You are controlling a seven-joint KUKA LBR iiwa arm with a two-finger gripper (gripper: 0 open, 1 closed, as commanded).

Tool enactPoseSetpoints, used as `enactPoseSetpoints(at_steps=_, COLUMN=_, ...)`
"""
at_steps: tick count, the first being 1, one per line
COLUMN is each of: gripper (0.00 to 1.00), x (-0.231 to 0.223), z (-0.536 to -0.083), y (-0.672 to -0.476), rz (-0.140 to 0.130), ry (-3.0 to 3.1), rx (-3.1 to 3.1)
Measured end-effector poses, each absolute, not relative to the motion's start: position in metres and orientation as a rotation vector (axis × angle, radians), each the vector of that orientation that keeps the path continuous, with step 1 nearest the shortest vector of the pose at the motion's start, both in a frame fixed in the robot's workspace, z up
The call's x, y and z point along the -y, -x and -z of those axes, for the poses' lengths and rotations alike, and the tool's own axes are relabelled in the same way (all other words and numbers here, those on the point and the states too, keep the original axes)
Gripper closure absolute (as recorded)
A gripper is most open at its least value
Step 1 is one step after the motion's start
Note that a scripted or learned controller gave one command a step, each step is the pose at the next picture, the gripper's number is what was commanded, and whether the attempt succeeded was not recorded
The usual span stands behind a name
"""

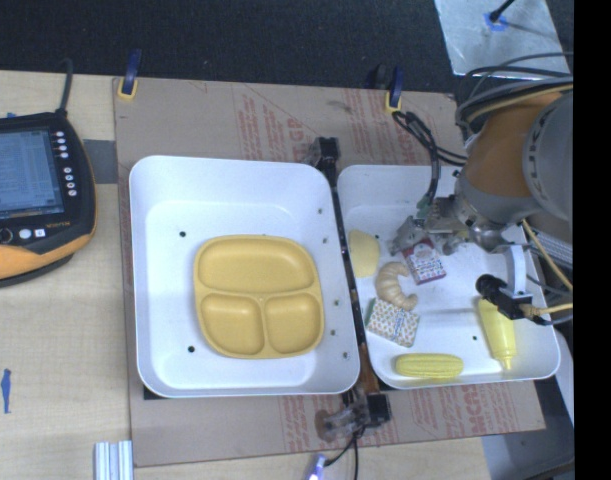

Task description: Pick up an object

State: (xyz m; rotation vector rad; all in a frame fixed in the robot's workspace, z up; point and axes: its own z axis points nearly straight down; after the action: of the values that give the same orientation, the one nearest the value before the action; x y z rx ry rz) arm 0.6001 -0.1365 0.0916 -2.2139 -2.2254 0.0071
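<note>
Croissant in right bin, claw above

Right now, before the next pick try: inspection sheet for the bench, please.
Surface: cardboard sheet on the wooden bench, clamped at the back; two white bins side by side.
Job's things: right bin holds a croissant, corn cob, mustard bottle, patterned packet, small red-and-white packet, pale yellow piece by its left wall.
Clutter: left bin holds a yellow divided plate.
Tool: tool low over the right bin's back part, next to the small packet; nothing seen held.
Cables: black cables run from the back clamp to the arm; more at the right bin's right edge.
Surroundings: handheld control pad at left, dark floor behind.
</note>
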Motion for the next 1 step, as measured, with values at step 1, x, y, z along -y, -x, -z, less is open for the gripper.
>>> enactPoseSetpoints(at_steps=1, gripper=0.00, x=0.1298, z=-0.0921, y=-0.6283, rz=-0.002, ry=2.215, rx=2.226)
